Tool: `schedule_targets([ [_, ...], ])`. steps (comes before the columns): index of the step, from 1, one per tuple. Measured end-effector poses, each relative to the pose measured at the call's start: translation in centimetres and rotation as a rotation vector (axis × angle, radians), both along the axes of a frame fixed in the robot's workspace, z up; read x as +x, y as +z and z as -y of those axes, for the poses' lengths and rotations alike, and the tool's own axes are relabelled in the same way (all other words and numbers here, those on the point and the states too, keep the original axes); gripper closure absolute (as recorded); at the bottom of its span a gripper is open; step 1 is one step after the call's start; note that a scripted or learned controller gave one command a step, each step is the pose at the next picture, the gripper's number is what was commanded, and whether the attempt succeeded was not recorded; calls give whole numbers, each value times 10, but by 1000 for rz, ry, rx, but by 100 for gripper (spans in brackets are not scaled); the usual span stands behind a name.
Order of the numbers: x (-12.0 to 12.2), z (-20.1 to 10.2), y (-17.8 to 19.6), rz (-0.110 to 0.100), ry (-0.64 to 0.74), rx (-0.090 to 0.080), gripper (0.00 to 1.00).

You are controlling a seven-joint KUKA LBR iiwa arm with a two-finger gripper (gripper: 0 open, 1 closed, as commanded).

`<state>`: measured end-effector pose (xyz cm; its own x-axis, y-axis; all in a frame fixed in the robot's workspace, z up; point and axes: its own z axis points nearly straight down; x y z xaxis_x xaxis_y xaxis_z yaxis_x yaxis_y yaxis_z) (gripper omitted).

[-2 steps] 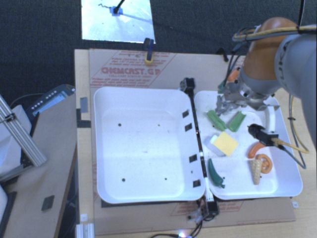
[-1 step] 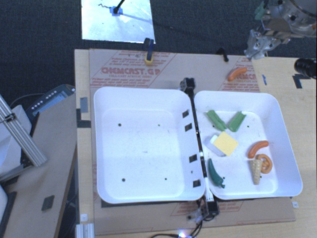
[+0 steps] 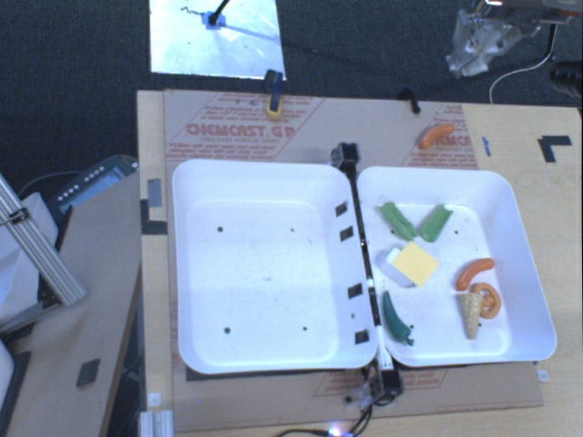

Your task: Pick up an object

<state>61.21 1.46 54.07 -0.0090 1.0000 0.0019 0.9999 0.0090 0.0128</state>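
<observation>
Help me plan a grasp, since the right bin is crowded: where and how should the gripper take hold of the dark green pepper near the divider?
Probably grip the dark green pepper across its narrow middle, coming straight down from above. It lies flat and long, running roughly along the divider, so the fingers would best close across its width. The bin wall is close on its left, leaving little room there; the yellow block sits just above it.

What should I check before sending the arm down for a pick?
1. Targets present in right bin: ok, yellow block, two green pieces, sausage.
2. Yellow block free on top: ok, though it overlaps a white piece.
3. Gripper clear of bins: ok, up at far right.
4. Jaws open: cannot tell.
5. Stray sausage outside bins: not ok as target.
</observation>
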Motion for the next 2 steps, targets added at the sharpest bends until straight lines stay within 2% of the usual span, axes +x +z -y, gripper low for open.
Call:
schedule_targets([
  [1,-25,-51,-128,-25,0,-1,100],
  [2,-28,-108,3,3,2,3,100],
])
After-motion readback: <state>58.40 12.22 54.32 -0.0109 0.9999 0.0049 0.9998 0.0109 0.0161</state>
